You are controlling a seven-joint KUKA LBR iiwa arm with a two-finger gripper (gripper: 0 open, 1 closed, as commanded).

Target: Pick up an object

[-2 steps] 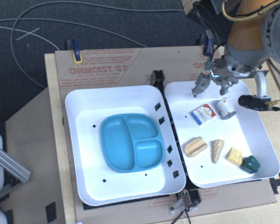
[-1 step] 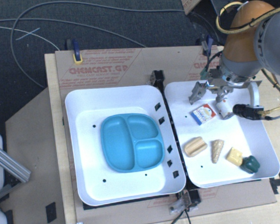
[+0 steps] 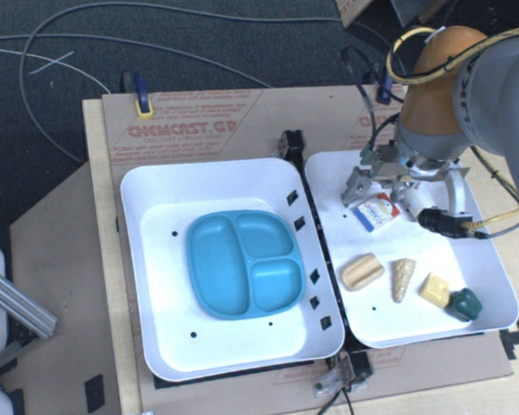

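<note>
In the right bin [image 3: 487,256] lie several small items: a white, blue and red carton [image 3: 375,213], a tan bread roll [image 3: 360,271], a pale corn-like cone [image 3: 402,278], a yellow block [image 3: 433,289] and a dark green piece [image 3: 465,303]. My gripper [image 3: 379,186] hangs over the far part of that bin, right above the carton, with its grey fingers [image 3: 358,186] spread on either side. Nothing sits between them. The grey arm with its orange band [image 3: 437,81] comes in from the upper right.
The left bin [image 3: 147,256] holds a blue divided plate [image 3: 244,263]. A black clip divider [image 3: 308,234] runs between the bins. Cables [image 3: 462,222] trail beside the gripper. A cardboard sheet [image 3: 190,118] lies under both bins, with a metal rail [image 3: 12,302] at left.
</note>
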